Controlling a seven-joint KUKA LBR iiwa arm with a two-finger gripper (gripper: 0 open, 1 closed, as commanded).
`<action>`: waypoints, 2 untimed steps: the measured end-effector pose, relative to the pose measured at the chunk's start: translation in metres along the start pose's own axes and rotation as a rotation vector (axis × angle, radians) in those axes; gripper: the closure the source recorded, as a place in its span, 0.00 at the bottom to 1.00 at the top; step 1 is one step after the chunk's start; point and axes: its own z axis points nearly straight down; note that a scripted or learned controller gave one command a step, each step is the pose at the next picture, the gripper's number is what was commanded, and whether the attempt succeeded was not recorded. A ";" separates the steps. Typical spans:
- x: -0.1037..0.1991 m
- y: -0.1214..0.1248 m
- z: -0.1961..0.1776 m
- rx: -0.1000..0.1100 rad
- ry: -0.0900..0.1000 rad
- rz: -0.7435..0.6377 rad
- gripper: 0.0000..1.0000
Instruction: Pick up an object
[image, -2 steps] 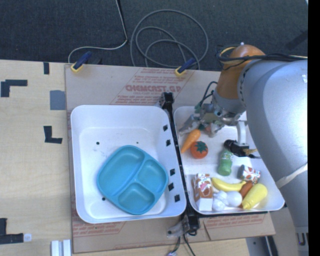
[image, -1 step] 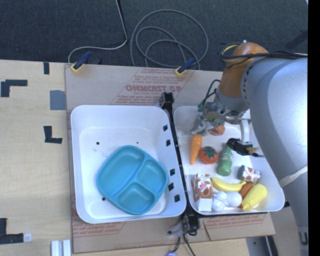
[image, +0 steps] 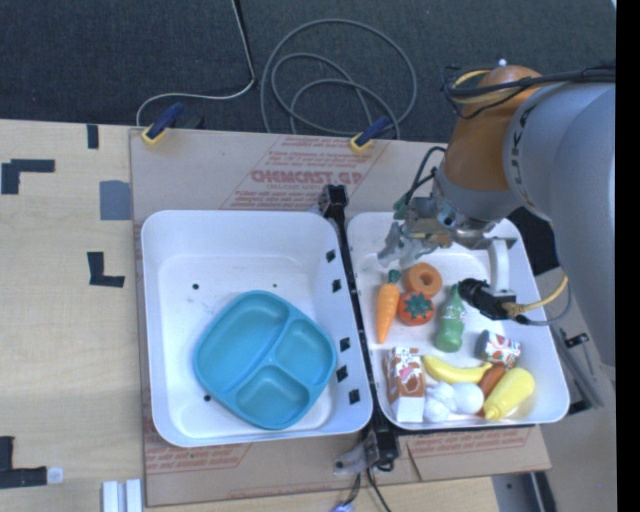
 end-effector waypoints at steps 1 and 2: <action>-0.003 0.000 0.006 0.007 -0.002 0.003 0.00; -0.037 0.011 0.085 0.013 -0.003 0.007 0.00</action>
